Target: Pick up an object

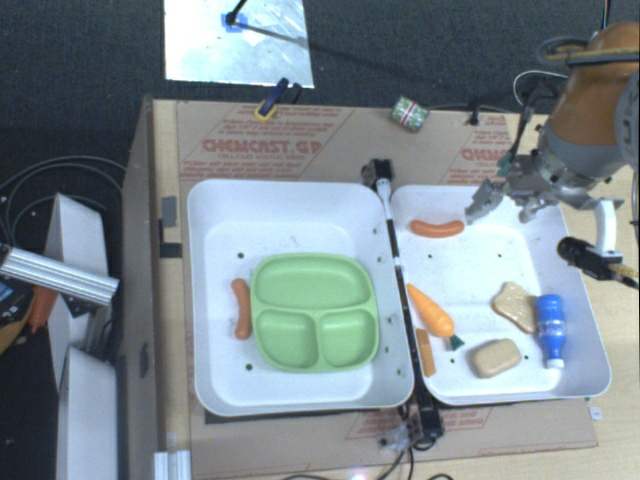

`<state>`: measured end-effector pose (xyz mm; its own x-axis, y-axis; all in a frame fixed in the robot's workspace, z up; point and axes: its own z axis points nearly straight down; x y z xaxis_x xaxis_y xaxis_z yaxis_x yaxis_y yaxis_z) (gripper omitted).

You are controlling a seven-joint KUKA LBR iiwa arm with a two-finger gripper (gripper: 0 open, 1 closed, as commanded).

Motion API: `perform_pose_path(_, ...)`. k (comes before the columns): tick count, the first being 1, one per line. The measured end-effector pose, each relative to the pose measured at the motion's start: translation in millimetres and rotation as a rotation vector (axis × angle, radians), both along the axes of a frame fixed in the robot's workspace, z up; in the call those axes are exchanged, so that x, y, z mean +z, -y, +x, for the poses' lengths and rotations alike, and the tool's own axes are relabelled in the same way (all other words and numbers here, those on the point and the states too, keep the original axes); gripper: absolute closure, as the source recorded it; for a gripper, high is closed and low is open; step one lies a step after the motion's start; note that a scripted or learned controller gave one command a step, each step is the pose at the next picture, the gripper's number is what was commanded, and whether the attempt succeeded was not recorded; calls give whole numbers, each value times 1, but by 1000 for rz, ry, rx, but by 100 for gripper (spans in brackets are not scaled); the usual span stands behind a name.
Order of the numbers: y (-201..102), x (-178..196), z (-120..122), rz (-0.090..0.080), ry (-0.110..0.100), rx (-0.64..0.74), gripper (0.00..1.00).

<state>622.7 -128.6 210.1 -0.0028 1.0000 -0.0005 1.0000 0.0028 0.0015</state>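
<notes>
Orange-pink, the sausage (pixel 437 229) lies near the upper edge of the right bin (pixel 575 298), just left of the tool (pixel 500 200), whose opening we cannot judge, so we think a slanted descent could nudge it away.

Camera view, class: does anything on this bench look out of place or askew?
A small green can lies on its side on the cardboard beyond the bins, outside both. In the left bin, one sausage lies beside the green divided plate, not on it.
</notes>
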Motion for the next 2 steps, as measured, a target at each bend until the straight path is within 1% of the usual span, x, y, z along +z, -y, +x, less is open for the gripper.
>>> perform_pose_path(1,-31,-78,-27,1,-3,2,0)
perform_pose_path(2,-86,-25,-76,2,0,1,0)
